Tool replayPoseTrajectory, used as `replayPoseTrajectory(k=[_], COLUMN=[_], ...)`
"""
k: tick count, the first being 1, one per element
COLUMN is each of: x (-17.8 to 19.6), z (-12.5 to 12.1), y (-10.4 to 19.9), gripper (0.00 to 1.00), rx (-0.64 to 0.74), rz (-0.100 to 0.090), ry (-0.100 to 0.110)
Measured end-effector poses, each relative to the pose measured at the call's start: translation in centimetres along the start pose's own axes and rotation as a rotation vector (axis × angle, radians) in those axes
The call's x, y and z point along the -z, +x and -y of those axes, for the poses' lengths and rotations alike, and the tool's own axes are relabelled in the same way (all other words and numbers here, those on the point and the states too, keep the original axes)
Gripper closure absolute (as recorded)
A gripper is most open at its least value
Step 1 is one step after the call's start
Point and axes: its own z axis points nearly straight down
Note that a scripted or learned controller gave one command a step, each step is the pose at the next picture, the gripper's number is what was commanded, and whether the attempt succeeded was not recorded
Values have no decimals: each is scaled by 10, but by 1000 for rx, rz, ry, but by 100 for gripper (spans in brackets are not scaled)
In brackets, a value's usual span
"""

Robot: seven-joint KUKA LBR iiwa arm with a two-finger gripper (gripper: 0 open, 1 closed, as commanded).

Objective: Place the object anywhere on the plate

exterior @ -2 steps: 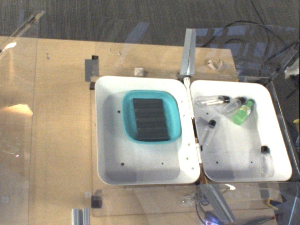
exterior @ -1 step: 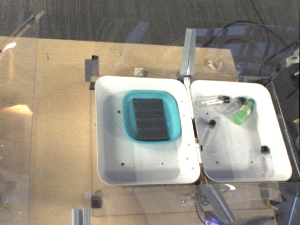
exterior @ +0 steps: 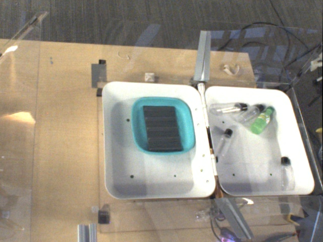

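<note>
wooden bench top [exterior: 60,150] under a slanted overhead view, dark carpet beyond its far edge, pale glare patches across the left side of the wood. two shallow white bins sit side by side, their inner rims touching along the middle.

left bin [exterior: 116,185]: holds the teal plate [exterior: 139,135], rounded-rectangle shape, set toward the far half of the bin. a dark ribbed pad [exterior: 161,129] lies flat on the plate and covers most of its floor.

right bin [exterior: 303,185]: all the loose items are here, well apart from the plate.
- green bottle [exterior: 261,122], tilted, in the far right part of the bin.
- clear vial with black cap [exterior: 229,108], lying on its side along the far wall, cap pointing right.
- second clear vial [exterior: 251,114], just beside the green bottle, seemingly touching it; its dark cap is at the far end.
- third clear vial [exterior: 223,141], near the left wall, cap toward the far side.
- fourth clear vial [exterior: 286,173], near the right corner, cap toward the far side.

i cannot tell which of these counts as the task's object; every candidate lies on the right bin's floor, across the shared rims from the plate.

gripper: state cannot be told from this view.

around the bins: a grey metal post [exterior: 203,54] runs away from the joint between the bins on the far side. a small black block [exterior: 101,72] sits off the left bin's far left corner, a small pale cube [exterior: 149,77] just beyond its far rim, another black block [exterior: 103,216] off the near left corner. dark cables [exterior: 272,32] loop over the carpet at far right.
</note>
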Motion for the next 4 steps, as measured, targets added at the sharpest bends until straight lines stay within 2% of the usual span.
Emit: replayPoseTrajectory(k=[2,3,4], x=[0,0,0], z=[4,0,0], y=[-12,-4,-4], gripper=[0,0,0], rx=[-299,-360,-360], rz=[0,-1,0], ry=[1,1,0])
